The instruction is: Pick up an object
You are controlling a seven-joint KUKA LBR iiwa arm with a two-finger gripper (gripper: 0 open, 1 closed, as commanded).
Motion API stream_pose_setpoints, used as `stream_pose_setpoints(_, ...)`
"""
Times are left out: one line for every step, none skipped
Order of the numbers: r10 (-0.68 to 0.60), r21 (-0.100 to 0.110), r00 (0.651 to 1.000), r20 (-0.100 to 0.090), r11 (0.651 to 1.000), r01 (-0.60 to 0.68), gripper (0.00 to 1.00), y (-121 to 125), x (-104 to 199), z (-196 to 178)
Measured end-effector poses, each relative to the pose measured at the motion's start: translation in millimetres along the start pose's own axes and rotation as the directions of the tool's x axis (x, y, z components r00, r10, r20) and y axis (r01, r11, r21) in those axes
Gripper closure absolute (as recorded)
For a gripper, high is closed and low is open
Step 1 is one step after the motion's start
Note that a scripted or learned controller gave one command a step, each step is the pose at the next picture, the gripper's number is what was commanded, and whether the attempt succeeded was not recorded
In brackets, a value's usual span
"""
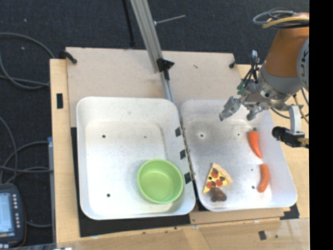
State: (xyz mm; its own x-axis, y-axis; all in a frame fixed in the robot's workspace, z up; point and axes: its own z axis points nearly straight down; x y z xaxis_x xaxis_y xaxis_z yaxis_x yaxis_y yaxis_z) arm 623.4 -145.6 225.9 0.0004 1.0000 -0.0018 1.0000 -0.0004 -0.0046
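The arm's fingers [240, 111] hang spread apart and hold nothing above the right bin [208, 116], toward its 12 o'clock edge. Below them lie two orange sausages [255, 144] at 3 and 4 o'clock and a pizza slice [217, 178] at 6 o'clock; a green bowl [160, 180] sits at the left bin's [104, 119] 5 o'clock corner.

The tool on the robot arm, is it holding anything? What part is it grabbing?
Nothing is held. The tool hangs open over the right bin, with only bare bin floor showing between its fingers, apart from the orange pieces and pizza slice.
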Motion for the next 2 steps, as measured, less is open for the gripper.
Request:
stream_pose_setpoints(0.001,-0.001,1.0,0.001,1.0,-0.001,0.0,-3,-3,43)
stream_pose_setpoints(0.001,0.001,1.0,0.0,1.0,-0.001,0.0,-6,-7,106)
